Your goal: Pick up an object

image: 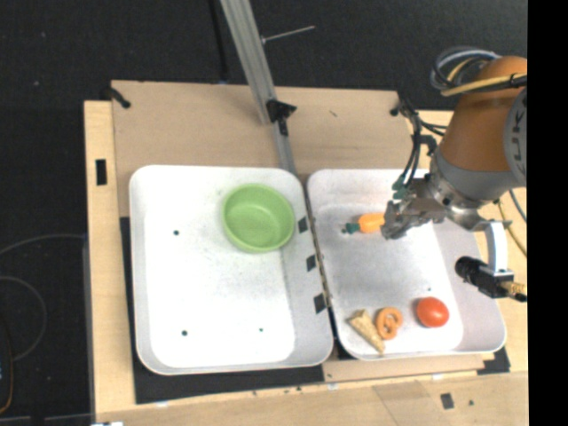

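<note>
We find the pincer [397, 223] low over the upper part of the right bin [373, 278], directly beside a small orange item with a green end [365, 225]. That item lies just to the camera's left of the pincer, its long axis running roughly left to right, green tip pointing away from the arm; its orange end meets or passes under the pincer's tip. We cannot tell whether the pincer is released, clenched, or grasping it, since the wrist hides the contact. In our judgement the coming move turns on this alignment along the item's length. A red tomato [431, 312], a pretzel-like piece [388, 321] and a pale wedge [365, 328] lie well apart, near the bin's front.
</note>
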